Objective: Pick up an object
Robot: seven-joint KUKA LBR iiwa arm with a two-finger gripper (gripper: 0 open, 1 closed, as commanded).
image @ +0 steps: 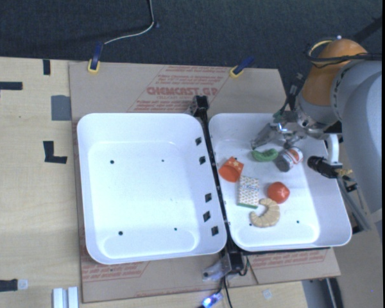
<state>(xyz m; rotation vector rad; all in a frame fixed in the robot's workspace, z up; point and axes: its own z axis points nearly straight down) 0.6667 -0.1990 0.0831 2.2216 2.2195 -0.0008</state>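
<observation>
The green object [265, 154] lies in the upper part of the right bin [321, 236], right of centre in the frame, and we take it as the likeliest pick because the gripper [277, 140] hangs just above it. We cannot tell how the fingers stand; the metal parts blur together there, and nothing shows between them.

Just right of the green piece sits a small grey-and-red item [287, 160], close enough that a descent could nudge it. Below, the other pieces are scattered apart: an orange piece [231, 170] near the divider, a pale patterned packet [248, 190], a red ball [278, 192] and a tan crescent [265, 214].

The left bin [96, 236] holds nothing we can see. Both bins rest on a cardboard sheet [173, 88] clipped to a pale wooden bench [25, 204], with dark carpet [64, 11] along the top.
</observation>
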